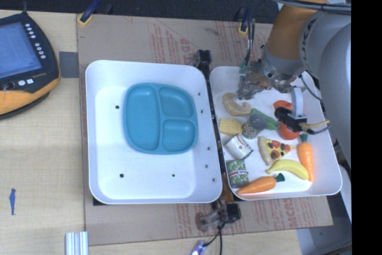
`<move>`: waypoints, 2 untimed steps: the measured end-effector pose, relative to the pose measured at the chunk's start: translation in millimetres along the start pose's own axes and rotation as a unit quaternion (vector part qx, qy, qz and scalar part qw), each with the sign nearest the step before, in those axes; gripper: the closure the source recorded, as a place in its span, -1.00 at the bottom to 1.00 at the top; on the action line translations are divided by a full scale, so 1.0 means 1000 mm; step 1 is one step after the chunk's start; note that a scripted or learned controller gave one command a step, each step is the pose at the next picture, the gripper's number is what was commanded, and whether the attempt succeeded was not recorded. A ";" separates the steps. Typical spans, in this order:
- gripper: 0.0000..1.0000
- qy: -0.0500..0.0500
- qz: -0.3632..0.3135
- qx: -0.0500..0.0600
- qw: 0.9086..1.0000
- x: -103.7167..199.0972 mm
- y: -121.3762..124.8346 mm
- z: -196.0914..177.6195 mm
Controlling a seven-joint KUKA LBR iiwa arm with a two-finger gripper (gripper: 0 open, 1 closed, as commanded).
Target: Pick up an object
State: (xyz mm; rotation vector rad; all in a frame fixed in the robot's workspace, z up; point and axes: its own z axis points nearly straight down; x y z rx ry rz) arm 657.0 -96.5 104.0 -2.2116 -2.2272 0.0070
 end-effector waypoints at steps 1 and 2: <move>-1.00 0.000 0.000 0.000 1.000 0.000 0.000 0.000; -1.00 0.000 0.001 -0.004 1.000 0.003 0.002 0.008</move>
